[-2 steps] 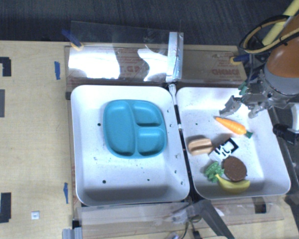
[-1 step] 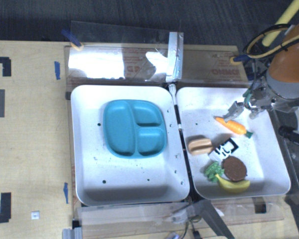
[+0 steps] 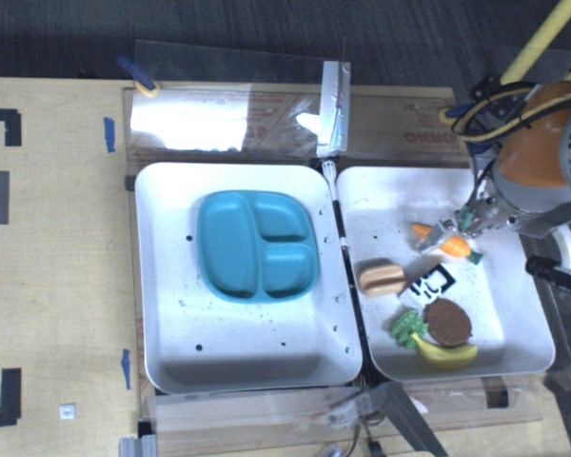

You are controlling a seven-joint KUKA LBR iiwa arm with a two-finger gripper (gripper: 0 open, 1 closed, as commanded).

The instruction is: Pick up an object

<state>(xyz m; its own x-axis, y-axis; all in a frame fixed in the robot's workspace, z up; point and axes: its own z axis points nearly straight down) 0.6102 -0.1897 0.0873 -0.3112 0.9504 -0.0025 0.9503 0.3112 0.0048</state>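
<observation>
The claw [image 3: 464, 225] hangs low over the far right part of the right bin [image 3: 381, 193], just above a small orange carrot-like toy [image 3: 454, 247]; whether it is apart or together I cannot tell. Nearer in the same bin lie a hot dog toy [image 3: 381, 277], a black-and-white card [image 3: 426, 285], a brown round patty [image 3: 448, 322], a green leafy piece [image 3: 406, 325] and a banana [image 3: 446, 353]. The left bin [image 3: 162, 284] holds a blue divided plate [image 3: 259, 245]. The carrot looks light, stiff and smooth, likely slippery plastic; gripping across its thicker middle seems safest
</observation>
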